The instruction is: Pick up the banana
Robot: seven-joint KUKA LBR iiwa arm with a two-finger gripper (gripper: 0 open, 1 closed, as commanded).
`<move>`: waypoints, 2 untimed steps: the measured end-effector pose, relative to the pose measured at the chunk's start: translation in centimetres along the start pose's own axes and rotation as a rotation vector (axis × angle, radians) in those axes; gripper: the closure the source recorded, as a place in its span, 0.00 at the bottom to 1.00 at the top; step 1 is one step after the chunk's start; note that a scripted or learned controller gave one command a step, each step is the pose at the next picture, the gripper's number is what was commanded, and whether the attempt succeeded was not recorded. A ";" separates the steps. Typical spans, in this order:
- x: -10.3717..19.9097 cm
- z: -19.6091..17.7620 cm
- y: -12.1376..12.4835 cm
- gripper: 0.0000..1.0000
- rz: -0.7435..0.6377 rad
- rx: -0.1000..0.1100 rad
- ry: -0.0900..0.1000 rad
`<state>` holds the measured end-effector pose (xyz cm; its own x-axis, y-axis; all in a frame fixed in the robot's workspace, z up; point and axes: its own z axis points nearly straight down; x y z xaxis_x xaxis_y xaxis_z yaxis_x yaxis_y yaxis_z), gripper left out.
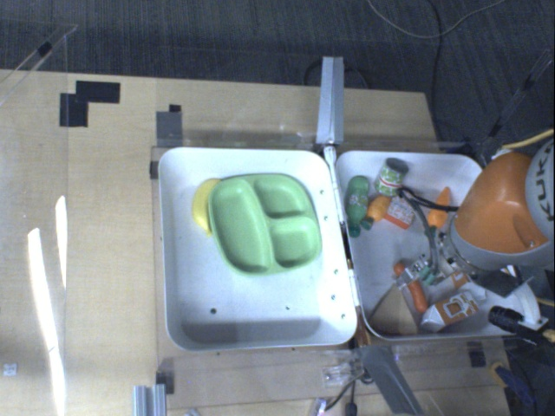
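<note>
The banana (pixel 201 206) is in the left bin (pixel 251 334). Just a yellow sliver of it shows, peeking out from under the left edge of a green divided tray (pixel 264 222) that covers the rest. My gripper (pixel 423 272) is far from it, down low in the right bin (pixel 379 263) among small items. The arm's orange band (pixel 503 206) hangs over that bin's right side. Clutter and the wrist hide what is at the gripper's tip.
The right bin holds a green bottle (pixel 356 199), a small jar (pixel 391 178), an orange packet (pixel 392 211), an orange stick-like item (pixel 415 294) and a small carton (pixel 453 308). A metal divider post (pixel 330 102) stands between the bins at the back.
</note>
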<state>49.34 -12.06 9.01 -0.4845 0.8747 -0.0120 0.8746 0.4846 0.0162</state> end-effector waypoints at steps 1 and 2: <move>2.2 0.0 1.1 1.00 -0.062 0.002 -0.002; 1.3 0.1 3.9 1.00 -0.141 0.006 0.005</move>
<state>52.12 -9.00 8.96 -0.6024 0.7981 -0.0089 0.7981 0.6025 0.0090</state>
